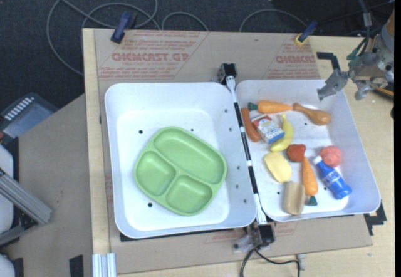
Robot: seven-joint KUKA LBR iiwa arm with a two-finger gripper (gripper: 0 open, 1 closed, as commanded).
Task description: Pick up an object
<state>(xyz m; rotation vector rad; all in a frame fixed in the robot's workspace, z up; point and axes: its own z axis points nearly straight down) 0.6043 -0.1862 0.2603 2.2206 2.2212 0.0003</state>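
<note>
Two carrots [274,106], one banana [286,134]

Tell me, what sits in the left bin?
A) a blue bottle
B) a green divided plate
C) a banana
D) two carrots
B: the green divided plate lies alone in the left bin, while the toy foods, such as the blue bottle, are in the right bin.

A robotics lab — clamped bench [188,50], loose cables [94,0], two bins [119,106].
</note>
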